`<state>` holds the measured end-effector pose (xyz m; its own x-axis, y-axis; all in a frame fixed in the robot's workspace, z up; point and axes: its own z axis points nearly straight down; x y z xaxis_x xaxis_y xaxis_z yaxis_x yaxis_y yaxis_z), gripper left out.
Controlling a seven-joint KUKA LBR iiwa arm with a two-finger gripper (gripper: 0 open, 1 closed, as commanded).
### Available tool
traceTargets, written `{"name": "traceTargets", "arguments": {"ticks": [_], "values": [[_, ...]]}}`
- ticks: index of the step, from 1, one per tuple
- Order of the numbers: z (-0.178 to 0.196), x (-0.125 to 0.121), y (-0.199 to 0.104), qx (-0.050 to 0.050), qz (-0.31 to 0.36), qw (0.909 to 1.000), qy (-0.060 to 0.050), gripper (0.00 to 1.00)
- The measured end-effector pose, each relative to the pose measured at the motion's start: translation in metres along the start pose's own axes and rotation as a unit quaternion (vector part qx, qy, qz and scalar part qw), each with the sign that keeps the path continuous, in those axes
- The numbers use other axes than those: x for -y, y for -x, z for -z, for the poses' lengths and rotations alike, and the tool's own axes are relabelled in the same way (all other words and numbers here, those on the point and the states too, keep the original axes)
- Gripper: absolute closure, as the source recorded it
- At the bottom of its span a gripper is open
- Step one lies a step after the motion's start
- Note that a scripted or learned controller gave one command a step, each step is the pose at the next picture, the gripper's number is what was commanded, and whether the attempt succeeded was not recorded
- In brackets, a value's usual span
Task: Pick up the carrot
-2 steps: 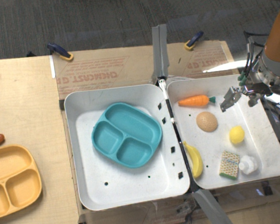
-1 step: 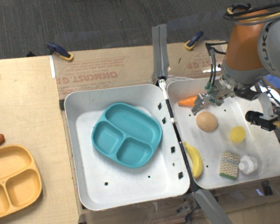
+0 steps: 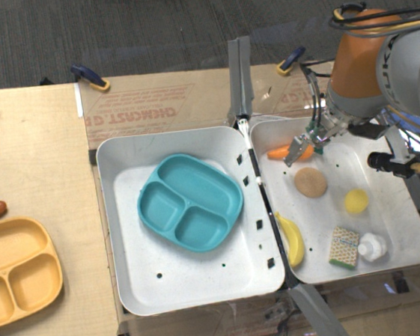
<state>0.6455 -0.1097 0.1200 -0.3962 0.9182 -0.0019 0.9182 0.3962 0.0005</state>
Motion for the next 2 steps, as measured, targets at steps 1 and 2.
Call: {"name": "traceTargets", "arguments": {"ticks": [1, 2], "values": [[-0.028, -0.003, 0.026, 0.000, -0.004, 1.0000, 0.000, 0.00], [-0.017, -0.003, 0.027, 0.000, -0.004, 1.0000, -0.001, 1.00]]}}
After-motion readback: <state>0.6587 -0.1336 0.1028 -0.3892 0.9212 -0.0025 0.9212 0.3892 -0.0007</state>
